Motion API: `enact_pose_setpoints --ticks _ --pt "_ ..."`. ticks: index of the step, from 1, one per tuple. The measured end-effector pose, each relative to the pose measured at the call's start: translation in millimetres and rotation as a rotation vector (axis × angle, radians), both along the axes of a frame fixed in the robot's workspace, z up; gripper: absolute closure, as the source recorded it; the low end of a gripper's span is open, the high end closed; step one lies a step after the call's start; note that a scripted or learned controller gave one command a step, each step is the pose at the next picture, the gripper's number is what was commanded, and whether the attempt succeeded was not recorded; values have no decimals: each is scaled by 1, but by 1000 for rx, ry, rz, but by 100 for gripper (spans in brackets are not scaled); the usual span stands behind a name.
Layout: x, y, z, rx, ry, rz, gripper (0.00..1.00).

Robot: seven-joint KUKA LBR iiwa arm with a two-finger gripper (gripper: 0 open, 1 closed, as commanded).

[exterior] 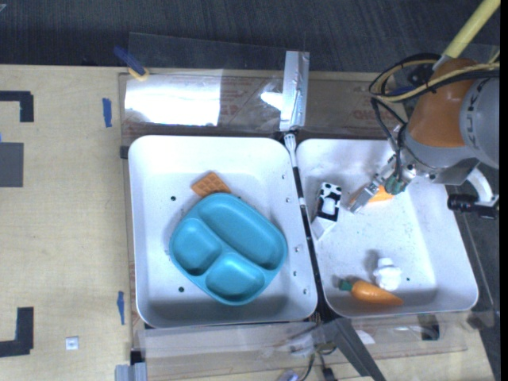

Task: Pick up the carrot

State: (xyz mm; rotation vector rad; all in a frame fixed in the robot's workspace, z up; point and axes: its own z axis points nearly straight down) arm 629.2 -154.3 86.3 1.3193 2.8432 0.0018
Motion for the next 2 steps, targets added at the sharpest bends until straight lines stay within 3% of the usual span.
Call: enact_pose_setpoints --ticks 1,2 --pt "3 0 14 -3 -10 3 100" --pt "-9 37 132 4 -2 -486 100"
